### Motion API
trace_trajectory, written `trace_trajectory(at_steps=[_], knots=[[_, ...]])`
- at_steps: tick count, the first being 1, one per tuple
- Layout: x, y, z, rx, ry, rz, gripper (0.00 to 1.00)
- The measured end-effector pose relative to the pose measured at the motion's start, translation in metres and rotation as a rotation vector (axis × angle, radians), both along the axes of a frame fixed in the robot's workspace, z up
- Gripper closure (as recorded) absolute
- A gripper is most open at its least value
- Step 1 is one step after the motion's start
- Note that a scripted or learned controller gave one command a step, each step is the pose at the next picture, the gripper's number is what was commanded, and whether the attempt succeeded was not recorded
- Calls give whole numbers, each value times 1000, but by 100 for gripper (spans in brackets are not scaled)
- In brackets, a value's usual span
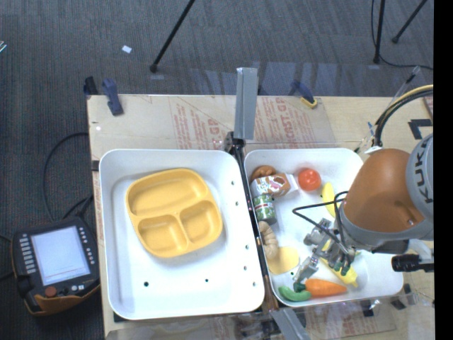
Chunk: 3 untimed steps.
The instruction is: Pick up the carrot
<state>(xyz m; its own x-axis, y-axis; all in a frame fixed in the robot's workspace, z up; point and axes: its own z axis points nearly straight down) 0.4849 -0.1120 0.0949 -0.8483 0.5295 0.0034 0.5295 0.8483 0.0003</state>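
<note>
Though lying near the front edge of the right white bin (368, 163), small orange plastic carrot (326, 287) probably light, stiff, slippery; best pinched mid-body. Two-finger gripper (327, 252): grip state impossible to tell.

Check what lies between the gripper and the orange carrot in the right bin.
In the camera view the gripper hangs just above the orange carrot. Nothing lies between them except a sliver of the white right bin; a green vegetable lies left of the carrot.

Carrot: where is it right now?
The carrot lies at the near edge of the right bin, beside a green vegetable, just below the pincer.
</note>
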Motion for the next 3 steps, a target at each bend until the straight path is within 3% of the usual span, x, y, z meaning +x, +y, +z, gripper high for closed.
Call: trace_trajectory(at_steps=[1, 2, 3], knots=[[-4, 19, -4, -5, -20, -1, 0], [-5, 19, 4, -2, -12, 2, 100], [-5, 19, 4, -3, -14, 2, 0]])
